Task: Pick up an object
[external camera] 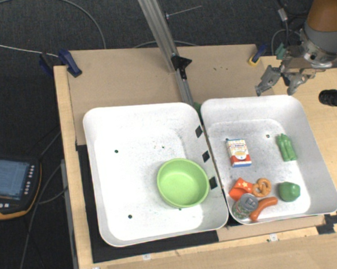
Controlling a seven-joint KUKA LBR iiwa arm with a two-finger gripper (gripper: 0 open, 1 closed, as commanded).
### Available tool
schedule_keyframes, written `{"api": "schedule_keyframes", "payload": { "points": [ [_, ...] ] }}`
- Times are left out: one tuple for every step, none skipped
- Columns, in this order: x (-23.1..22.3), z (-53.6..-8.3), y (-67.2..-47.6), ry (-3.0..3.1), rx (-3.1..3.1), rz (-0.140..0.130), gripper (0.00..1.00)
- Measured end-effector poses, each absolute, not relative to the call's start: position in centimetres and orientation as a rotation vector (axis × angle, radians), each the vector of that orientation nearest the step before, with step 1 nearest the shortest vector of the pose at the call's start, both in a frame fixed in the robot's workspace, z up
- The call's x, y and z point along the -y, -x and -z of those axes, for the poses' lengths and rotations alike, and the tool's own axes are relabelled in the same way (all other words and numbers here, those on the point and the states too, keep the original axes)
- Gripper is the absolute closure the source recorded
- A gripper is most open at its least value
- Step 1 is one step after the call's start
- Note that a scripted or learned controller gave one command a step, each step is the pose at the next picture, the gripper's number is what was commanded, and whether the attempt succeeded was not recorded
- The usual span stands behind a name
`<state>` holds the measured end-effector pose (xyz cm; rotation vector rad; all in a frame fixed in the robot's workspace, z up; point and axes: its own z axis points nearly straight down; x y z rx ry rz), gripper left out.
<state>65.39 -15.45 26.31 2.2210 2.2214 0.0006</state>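
Observation:
My gripper (282, 83) hangs above the far edge of the right bin (259, 107), fingers spread open with nothing between them. Well below it in that bin lie a small red and white box (238, 153), a long green piece (285, 147), a round green item (288, 192), an orange piece (242, 187), a pretzel-shaped piece (262, 185), a red sausage-like piece (262, 206) and a grey round item (245, 204). A light green bowl (183, 182) sits in the left bin (128, 140), near its right wall.
A slanted metal bar (163, 35) crosses the bench's back toward the gap between the bins. Blue clamps (69, 62) sit at the bench's far corners. A handheld pendant (10, 184) lies off the bench at left.

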Motion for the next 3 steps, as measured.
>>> {"api": "schedule_keyframes", "payload": {
  "points": [
    [14.4,-21.1,-65.5,-2.223,-2.225,0.003,0.0],
    [14.6,-16.2,-64.5,-2.223,-2.223,0.003,0.0],
    [14.6,-11.9,-64.0,-2.223,-2.224,0.003,0.0]
  ]
}}
